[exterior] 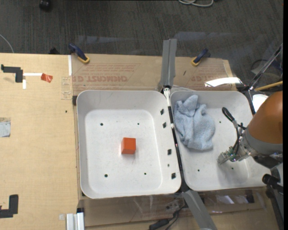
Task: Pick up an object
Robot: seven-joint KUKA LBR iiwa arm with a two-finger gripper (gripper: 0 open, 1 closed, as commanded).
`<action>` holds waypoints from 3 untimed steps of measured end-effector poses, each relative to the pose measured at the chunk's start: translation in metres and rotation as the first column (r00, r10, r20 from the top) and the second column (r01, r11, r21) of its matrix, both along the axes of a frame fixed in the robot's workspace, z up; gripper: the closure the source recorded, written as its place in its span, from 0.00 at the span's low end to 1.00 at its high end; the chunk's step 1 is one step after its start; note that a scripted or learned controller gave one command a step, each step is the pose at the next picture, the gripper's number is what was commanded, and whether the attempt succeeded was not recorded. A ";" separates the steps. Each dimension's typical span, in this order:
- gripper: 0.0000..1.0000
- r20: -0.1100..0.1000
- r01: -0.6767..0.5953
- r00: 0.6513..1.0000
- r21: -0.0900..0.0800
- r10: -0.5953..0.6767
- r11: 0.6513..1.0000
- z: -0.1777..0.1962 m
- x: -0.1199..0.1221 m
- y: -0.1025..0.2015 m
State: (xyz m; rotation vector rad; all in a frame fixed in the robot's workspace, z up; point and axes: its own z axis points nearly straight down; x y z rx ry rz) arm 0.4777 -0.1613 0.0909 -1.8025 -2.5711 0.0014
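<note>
Gripper [228, 157] is hovering low over the right bin [216, 182], just right of the blue cloth [194, 122], while the orange cube [128, 145] is lying in the left bin [90, 134].

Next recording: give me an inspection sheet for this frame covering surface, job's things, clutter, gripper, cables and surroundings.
Surface: two white bins side by side, left bin and right bin, on brown cardboard.
Job's things: orange block near the middle of the left bin; crumpled light blue cloth in the right bin's left half.
Clutter: small red item on the wooden board at left.
Gripper: gripper low over the right bin floor, right of the cloth, apart from it; nothing seen between its fingers.
Cables: cable on the floor at top.
Surroundings: dark carpet; clamps on the cardboard edge.
</note>
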 end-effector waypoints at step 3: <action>1.00 0.003 -0.043 0.999 -0.003 0.043 0.999 0.101 0.135 0.074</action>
